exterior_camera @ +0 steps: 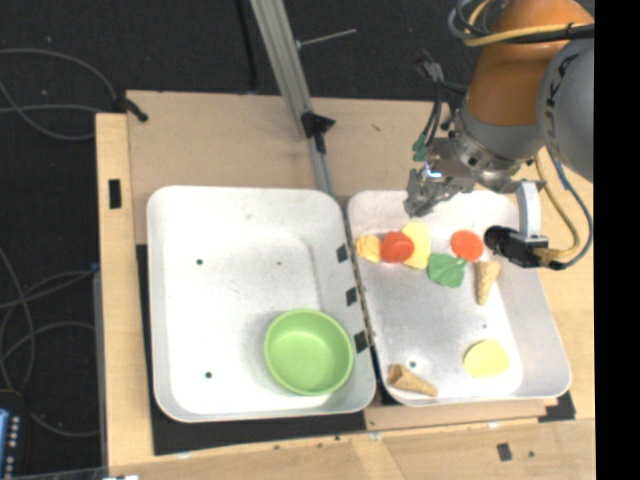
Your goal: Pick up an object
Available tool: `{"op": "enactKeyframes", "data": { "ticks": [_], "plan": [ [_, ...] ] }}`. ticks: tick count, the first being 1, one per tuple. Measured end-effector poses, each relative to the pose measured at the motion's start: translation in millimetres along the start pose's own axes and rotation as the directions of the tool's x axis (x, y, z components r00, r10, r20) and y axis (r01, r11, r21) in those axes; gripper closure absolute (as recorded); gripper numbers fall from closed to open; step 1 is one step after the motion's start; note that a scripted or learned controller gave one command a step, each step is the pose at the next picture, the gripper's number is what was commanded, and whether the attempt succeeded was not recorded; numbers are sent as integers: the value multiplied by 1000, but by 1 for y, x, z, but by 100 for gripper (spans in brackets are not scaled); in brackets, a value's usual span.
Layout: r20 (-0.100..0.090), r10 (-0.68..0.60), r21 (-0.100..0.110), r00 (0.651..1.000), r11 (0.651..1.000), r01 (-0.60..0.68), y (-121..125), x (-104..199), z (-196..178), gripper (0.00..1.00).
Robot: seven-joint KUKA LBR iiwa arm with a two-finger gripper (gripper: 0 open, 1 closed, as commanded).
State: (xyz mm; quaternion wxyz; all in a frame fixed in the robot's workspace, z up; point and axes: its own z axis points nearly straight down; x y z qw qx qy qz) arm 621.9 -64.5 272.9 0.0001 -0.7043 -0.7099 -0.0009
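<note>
My gripper (424, 196) hangs over the far edge of the right bin (520, 318), just above a cluster of small toy foods. Below it lie a yellow piece (416, 238), a red ball (396, 248) and an orange-yellow piece (369, 247). A green piece (447, 271), a second red piece (466, 244) and a tan cone (485, 280) sit to the right. Nothing shows between the fingers. A yellow disc (486, 359) and another tan cone (412, 379) rest near the bin's front edge.
A green bowl (308, 351) sits at the front right of the left bin (200, 268). A slanted metal pole (285, 68) rises behind the bins. A black-and-white fitting (520, 238) hangs off the arm's wrist over the right bin.
</note>
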Motion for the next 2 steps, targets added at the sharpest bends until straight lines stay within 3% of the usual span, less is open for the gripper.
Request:
{"op": "enactKeyframes", "data": {
  "ticks": [2],
  "plan": [
    [3, 2, 2, 1000, 1000, -2, 1, 105, 19, 100]
  ]
}}
